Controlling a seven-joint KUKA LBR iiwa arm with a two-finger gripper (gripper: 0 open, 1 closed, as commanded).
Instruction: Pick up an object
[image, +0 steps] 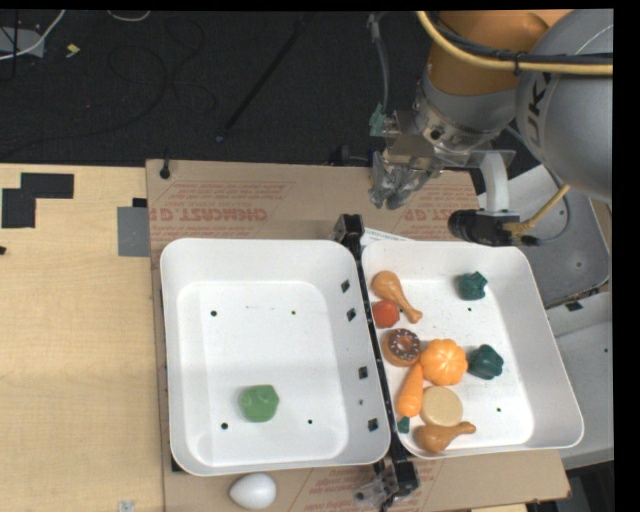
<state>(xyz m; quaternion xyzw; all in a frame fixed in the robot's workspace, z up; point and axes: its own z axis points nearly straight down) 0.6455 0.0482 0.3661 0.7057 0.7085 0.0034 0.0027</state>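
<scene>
Setting: a robotics lab or test bench, not a home.
Arm: a grey industrial arm (560, 90) with an orange band, reaching over the bench.
Bench: a plywood top (70, 340) under a printed cardboard sheet (250, 205).
Bins: two shallow white bins (180, 300) holding toy food (plastic, by the look).
Backdrop: black floor with loose cables (250, 80).

One fixed camera looks down aslant on both bins (200, 262)

Two white bins (190, 300) side by side on brown cardboard (250, 200), pale wooden bench (70, 350), white egg (252, 490) just below the left bin, black floor (200, 80) behind
</scene>
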